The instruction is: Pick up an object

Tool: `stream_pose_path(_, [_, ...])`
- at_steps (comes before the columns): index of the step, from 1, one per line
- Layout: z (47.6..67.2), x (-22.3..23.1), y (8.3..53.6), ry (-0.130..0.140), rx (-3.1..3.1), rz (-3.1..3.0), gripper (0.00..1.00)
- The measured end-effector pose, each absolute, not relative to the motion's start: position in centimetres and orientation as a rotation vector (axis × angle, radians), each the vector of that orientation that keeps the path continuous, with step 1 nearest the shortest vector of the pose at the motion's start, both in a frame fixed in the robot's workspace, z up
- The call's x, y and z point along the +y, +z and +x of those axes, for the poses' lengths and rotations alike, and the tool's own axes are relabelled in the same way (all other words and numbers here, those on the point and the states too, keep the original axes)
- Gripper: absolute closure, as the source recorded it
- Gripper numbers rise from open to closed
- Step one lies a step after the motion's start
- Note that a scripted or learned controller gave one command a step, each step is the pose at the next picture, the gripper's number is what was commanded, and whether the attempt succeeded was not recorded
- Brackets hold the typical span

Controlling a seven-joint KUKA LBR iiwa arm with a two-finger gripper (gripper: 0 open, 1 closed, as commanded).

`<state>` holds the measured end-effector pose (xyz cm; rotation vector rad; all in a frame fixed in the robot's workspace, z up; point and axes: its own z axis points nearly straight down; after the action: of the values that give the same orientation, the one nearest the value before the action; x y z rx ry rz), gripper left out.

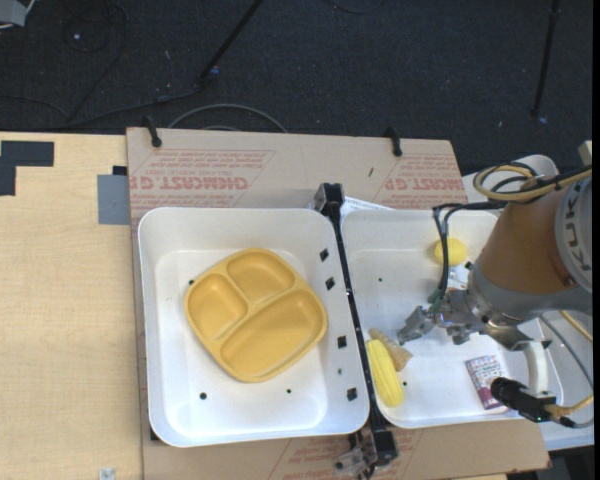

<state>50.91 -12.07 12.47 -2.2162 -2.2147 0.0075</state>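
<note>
In the right bin [410, 230] a yellow corn cob [385, 372] lies near the front left corner. A small tan piece [398, 354] sits against its upper end. A round yellow fruit [450, 250] rests at the back, partly behind cables. A pink and white packet [484, 378] lies at the front right. My gripper [416, 325] hangs low in the middle of this bin, just above and to the right of the corn cob's upper end. Nothing visible is caught in it.
The left bin [165, 258] holds a yellow divided plate [255, 313]. A black divider [345, 308] runs between the bins. The arm's orange band [525, 253] and looping cables [500, 183] cover the right bin's right side. A black part [515, 398] juts out near the packet.
</note>
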Motion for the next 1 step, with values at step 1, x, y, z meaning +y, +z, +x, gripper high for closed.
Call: stream_pose_path(1, [50.88, -12.03, 8.58, 0.003, -2.218, -2.22, 0.0])
